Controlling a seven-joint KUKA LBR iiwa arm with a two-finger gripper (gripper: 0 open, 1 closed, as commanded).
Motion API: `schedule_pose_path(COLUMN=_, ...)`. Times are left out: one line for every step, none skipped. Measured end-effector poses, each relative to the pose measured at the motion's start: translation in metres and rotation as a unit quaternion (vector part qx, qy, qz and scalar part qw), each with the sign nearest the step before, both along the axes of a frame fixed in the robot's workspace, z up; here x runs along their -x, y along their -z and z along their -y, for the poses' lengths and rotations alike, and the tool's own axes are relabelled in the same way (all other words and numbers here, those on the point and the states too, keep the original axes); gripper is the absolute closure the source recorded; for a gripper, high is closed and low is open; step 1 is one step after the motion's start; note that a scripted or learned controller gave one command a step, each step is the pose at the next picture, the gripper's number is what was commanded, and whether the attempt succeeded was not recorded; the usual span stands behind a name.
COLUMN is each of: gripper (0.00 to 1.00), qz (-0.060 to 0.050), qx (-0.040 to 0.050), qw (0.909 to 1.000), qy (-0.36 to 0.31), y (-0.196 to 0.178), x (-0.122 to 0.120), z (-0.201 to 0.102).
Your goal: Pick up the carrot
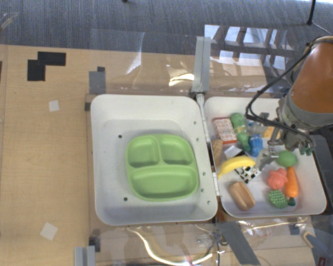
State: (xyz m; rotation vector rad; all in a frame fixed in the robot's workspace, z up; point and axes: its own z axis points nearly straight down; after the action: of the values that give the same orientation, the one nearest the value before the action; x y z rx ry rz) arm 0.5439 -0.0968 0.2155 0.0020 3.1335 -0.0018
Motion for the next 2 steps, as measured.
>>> schedule_pose_path(gripper=0.00, qz=0.010, qx=-0.0011, qw=0.9953, qy=0.096, y=0.097, x=-0.037, z=0.036)
schedule_pose_path(gripper=0.00, qz=0.002, qx=0.0017, qw=0.9968, qy=-0.080, y=0.064, x=0.008, z=0.079)
